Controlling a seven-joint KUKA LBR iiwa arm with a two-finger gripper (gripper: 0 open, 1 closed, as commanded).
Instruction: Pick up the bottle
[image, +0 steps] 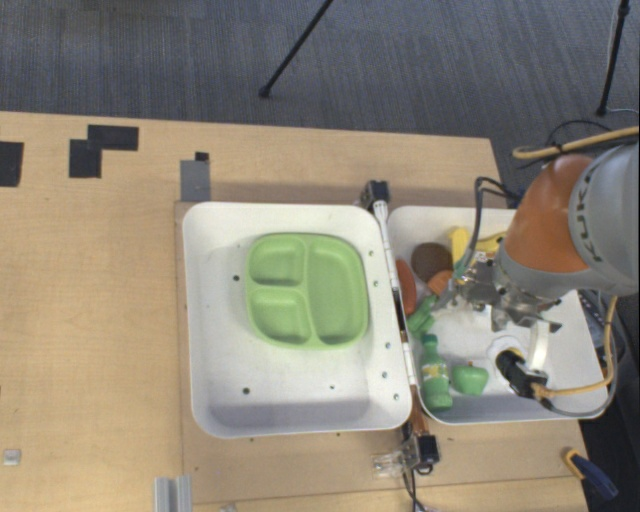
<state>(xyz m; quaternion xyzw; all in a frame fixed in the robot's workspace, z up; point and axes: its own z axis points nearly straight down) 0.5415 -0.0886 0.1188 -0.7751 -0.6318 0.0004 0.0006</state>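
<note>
Floor: grey carpet beyond the bench, dark stand legs crossing it.
Bench: pale wood, black patches at upper left.
Left bin: holds a green divided plate.
Right bin: partly hidden by the arm.
Bottle: green, lying by the right bin's left wall.
Gripper: over crowded items; finger state cannot be told.

From my seat I look down on a pale wooden counter that fills most of the view. Beyond its far edge lies a dark blue-grey carpeted floor with a fine ribbed weave. Two thin black stand legs slant across that carpet, one near the middle and one at the far right. Black tape patches sit on the counter's upper left. The light is even and soft, with faint shadows.
</note>
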